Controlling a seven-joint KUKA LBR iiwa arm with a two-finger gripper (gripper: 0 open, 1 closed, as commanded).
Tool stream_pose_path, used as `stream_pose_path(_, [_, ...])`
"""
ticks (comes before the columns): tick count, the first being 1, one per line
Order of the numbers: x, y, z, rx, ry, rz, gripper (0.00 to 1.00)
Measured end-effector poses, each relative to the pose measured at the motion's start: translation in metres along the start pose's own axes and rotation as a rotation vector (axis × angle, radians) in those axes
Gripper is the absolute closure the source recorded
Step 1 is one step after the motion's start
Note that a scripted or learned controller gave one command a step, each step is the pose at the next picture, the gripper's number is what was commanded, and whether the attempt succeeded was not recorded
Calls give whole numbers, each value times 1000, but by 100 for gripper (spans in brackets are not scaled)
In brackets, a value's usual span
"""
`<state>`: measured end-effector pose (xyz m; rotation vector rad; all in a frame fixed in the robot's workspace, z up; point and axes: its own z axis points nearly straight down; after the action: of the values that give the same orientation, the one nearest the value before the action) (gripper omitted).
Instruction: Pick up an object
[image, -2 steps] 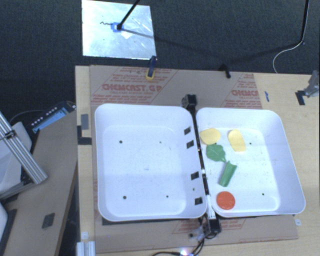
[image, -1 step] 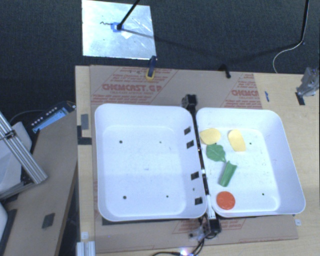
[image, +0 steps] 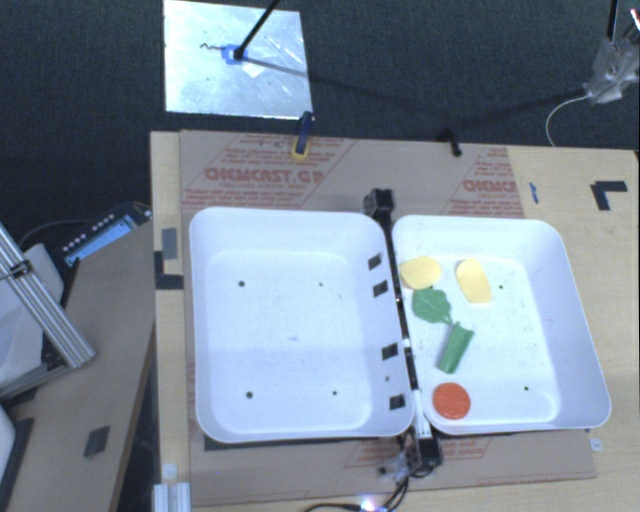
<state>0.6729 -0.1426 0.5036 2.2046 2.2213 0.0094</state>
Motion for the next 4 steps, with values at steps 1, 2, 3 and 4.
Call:
stream_pose_path(1, [30,-41,-12,9,5,1,100])
stream_pose_path(2, [-60,-48,-7,10,0,13,100])
stream_pose_path(3, [-20,-131,-37,6,4,2,100])
stream_pose_path(4, [-35,-44,10,11,2,2,100])
